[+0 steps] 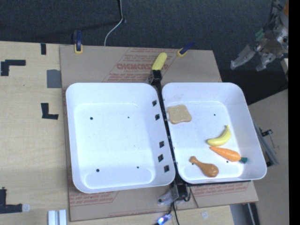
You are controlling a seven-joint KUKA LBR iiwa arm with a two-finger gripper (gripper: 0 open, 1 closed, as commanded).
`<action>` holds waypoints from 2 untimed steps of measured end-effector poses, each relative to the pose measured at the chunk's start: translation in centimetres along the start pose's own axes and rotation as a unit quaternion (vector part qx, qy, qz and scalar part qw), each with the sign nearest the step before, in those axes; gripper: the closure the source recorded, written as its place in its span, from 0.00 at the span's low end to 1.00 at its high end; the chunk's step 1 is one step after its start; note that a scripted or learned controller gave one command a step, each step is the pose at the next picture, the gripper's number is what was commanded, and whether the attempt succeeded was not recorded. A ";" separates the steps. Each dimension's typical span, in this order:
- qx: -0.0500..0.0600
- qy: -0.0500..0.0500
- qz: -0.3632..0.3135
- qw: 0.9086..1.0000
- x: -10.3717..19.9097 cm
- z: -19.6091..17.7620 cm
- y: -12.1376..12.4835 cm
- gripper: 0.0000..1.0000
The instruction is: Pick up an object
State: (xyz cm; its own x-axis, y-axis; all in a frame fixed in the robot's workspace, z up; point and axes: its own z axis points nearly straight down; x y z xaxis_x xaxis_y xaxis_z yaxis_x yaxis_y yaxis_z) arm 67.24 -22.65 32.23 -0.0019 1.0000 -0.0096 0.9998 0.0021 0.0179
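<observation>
While the gripper (255,60) is hanging open and holding nothing beyond the right bin (234,93), the banana (220,137), carrot (226,153), drumstick (205,166) and toast (178,114) are lying inside it (picking seems unstarted).

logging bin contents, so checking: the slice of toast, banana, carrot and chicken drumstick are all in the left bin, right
Not quite: they lie in the right white bin, not the left one. The camera view shows the tan toast slice near the divider, the yellow plastic banana, the orange toy carrot just below it and the brown toy chicken drumstick toward the near edge, all four together in that bin.
</observation>
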 end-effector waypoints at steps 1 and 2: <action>0.014 0.006 0.001 1.000 0.5 10.5 -2.4 0.00; 0.011 0.004 0.001 1.000 0.6 24.4 -5.7 0.00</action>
State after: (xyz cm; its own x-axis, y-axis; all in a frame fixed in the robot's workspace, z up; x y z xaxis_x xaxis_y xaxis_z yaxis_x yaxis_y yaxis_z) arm 61.97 -22.30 7.72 -0.0006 1.0000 -0.0012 1.0000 0.0005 -0.0040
